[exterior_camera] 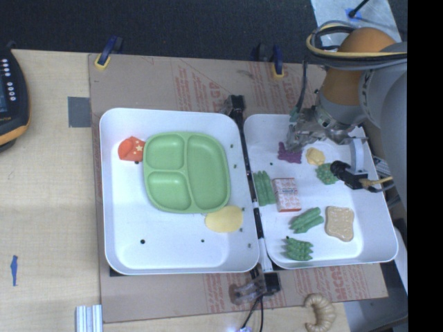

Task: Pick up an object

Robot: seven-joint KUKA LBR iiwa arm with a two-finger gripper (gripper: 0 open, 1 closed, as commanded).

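My gripper point(299, 136) hangs low over the far part of the right bin point(384, 234), just above a small purple piece point(289, 153). A pale yellow lump point(315, 156) and a small green broccoli-like piece point(326, 174) lie right beside it. Nearer the front of that bin lie a green bean bundle point(263, 187), a small pink-and-white packet point(286, 194), a green pea pod point(306, 219), a slice of toast point(340, 223) and another green bundle point(297, 248). Nothing shows between the fingers.
The left bin point(118, 247) bears a green divided plate point(187, 171), a red piece point(131, 149) at its far left and a yellow piece point(223, 219) at its near right. A tan curled object point(320, 311) lies on the cardboard in front of the right bin.
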